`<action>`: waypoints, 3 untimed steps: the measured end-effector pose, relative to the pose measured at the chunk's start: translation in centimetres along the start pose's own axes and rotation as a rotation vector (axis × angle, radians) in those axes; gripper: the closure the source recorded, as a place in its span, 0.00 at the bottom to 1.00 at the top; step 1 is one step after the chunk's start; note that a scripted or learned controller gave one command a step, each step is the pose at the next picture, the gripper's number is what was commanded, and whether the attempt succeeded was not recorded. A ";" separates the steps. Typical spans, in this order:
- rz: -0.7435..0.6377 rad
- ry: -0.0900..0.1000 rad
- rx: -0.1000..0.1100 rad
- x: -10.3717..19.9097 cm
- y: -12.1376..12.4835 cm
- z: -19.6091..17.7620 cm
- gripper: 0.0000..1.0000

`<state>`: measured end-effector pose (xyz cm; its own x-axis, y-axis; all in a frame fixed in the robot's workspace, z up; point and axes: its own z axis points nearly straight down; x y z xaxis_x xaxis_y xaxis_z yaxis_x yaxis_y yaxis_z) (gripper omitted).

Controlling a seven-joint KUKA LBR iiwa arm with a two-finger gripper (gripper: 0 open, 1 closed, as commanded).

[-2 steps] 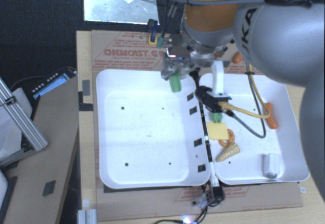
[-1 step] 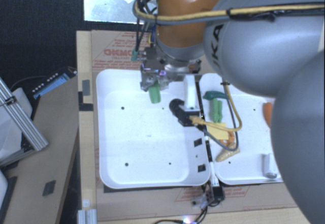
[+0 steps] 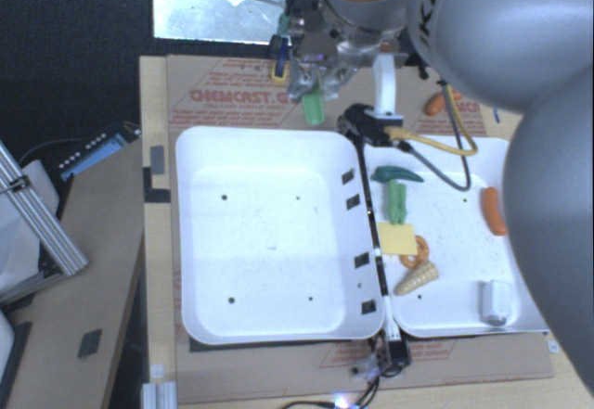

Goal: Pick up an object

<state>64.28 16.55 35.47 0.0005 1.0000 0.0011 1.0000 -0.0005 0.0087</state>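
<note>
Hovering above far rim of left bin (image 3: 200,143), gripper (image 3: 311,87) seems to pinch small green piece (image 3: 313,107), long axis upright, hanging beneath fingers; blur leaves grip uncertain; other items, pepper (image 3: 397,175) and carrot (image 3: 494,210), lie in right bin (image 3: 464,310), nearer camera.

A single fixed camera sits high above the worktop (image 3: 121,240), looking down at a slant on both white bins. It faces away from the near edge, toward the tool (image 3: 311,87) at the far side. The arm's bulk looms close on the right.
</note>
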 end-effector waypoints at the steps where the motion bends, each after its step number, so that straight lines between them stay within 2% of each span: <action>1: -0.010 0.004 0.000 5.4 -0.8 -7.2 1.00; 2: -0.008 -0.001 0.012 7.0 -7.5 -4.9 1.00; 3: -0.007 0.004 -0.006 6.9 -2.0 -17.5 1.00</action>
<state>62.17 23.42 52.98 -0.0068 1.0000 0.0049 0.9999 0.0067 0.0148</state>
